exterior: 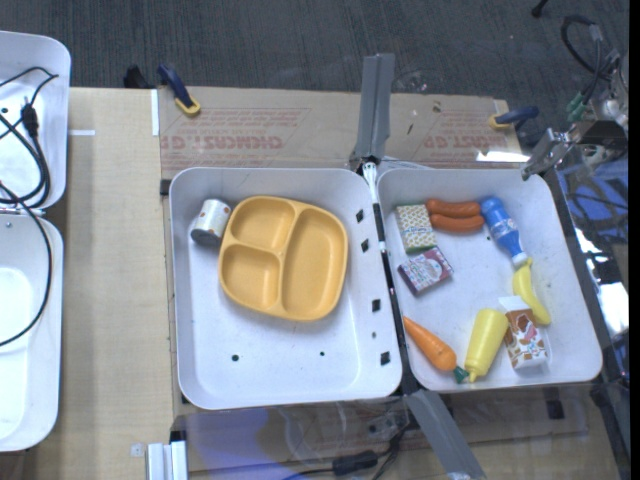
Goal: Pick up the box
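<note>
cardboard-topped bench (300, 128), two white bins (200, 298), dark carpet (300, 18).

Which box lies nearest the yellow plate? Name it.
The purple box, by the right bin's left wall. The green box lies just behind it, and the juice carton sits far right.

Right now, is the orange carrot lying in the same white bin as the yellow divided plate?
No: the orange carrot lies in the right white bin, while the yellow divided plate sits in the left white bin.
</note>
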`<state>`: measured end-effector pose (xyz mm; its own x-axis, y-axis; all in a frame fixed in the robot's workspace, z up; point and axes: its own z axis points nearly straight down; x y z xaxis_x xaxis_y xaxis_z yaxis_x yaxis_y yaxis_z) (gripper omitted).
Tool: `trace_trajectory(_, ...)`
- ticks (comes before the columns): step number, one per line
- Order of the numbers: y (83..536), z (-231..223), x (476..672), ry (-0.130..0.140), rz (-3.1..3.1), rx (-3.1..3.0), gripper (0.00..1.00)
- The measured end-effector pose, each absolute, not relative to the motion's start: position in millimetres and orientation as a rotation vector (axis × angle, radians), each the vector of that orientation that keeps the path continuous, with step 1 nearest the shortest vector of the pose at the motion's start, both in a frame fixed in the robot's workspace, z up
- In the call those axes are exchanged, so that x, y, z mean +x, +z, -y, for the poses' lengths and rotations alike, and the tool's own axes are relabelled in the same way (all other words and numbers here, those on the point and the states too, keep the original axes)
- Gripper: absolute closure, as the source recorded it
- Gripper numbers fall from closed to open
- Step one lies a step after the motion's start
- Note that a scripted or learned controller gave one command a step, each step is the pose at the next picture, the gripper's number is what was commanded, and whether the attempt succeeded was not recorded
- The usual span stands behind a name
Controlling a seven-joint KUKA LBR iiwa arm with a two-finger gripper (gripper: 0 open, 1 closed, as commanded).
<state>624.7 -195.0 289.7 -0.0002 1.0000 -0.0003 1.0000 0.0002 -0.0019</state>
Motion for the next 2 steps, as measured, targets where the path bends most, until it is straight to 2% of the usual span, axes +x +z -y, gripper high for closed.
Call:
trace_trajectory(1,158,125,611.4,0.003,2.368,-2.062,0.00)
trace_trajectory(2,186,174,625.3,0.001,2.401,-2.029,0.00)
